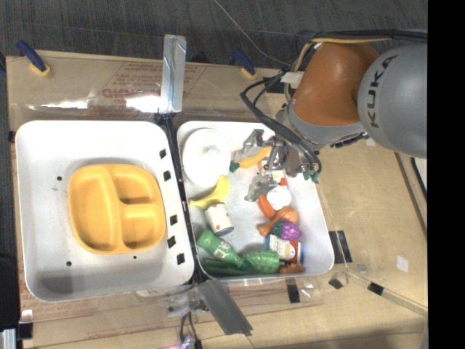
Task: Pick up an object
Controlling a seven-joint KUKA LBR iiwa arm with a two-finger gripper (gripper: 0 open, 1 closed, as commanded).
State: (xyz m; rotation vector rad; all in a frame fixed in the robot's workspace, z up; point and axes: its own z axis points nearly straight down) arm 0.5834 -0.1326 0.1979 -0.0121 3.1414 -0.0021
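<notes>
The arm (363,86) leans in from the right, its gripper (267,167) down over the upper middle of the right bin (320,217). Metal fingers hang among the toys there, but how far apart the jaws stand I cannot tell, and nothing is plainly caught between them. Under it the bin is crowded: a white lid (203,153) at the top left, a banana (214,192) just below that, a small can (219,219) beside the banana, a carrot (269,203) near the fingertips, purple grapes (290,231) lower down, and green pieces (240,257) along the bottom wall. The left bin (36,151) holds a yellow tray (116,208) with compartments, lying flat near its middle.
</notes>
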